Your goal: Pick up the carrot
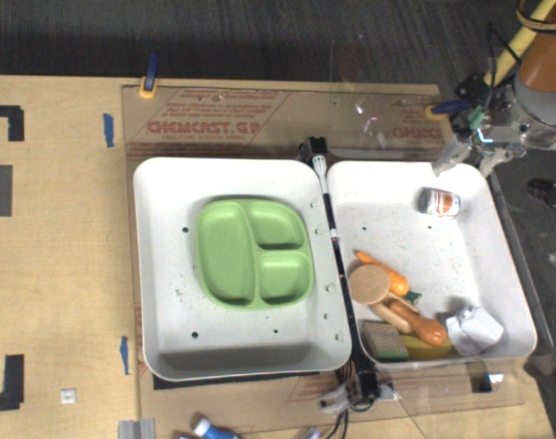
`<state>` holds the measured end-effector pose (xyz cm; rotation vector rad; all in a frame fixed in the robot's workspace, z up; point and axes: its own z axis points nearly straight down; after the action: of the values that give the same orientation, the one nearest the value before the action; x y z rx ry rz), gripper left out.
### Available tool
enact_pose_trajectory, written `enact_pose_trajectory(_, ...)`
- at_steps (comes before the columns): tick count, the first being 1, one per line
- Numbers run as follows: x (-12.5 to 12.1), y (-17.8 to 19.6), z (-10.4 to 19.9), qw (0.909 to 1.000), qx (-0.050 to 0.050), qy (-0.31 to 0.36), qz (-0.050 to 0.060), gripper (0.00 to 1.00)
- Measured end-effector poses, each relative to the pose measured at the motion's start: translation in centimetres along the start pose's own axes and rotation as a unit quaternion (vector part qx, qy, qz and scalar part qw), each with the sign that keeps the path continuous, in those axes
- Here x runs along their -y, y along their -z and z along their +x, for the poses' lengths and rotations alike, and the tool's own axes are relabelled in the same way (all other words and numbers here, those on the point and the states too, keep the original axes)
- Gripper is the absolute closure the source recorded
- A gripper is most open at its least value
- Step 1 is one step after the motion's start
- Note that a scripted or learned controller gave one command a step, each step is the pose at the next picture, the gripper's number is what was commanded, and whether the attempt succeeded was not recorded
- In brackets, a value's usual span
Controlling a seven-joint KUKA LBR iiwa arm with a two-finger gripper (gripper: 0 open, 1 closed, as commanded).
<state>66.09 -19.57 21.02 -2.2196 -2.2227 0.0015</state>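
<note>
Tan wooden bench top carries black tape marks and blue tape tabs, with dark floor beyond its far edge. A clear sheet under the bins bears reddish mirrored lettering, too faint to read. The left white plastic bin holds a green three-compartment plate. In the right white plastic bin, the small orange carrot lies near the front, touching a round wooden-headed brush, with a brown sausage-like piece, a green-and-yellow sponge and crumpled white wrap crowded beside it. A small can lies well apart. The two-finger gripper hovers over the bin's far right corner; whether it is parted I cannot tell.
</note>
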Motion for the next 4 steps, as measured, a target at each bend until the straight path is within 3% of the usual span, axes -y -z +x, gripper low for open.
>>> enact_pose_trajectory(1,9.0,-8.0,2.0,0.9995,-0.002,-0.033,0.004,0.0)
enact_pose_trajectory(2,11.5,-12.1,9.4,0.9981,0.001,-0.061,-0.006,0.0)
enact_pose_trajectory(3,17.7,-12.1,9.3,0.985,0.0,-0.173,-0.008,0.0)
enact_pose_trajectory(4,17.6,-12.1,9.4,0.9279,0.001,-0.373,-0.011,0.0)
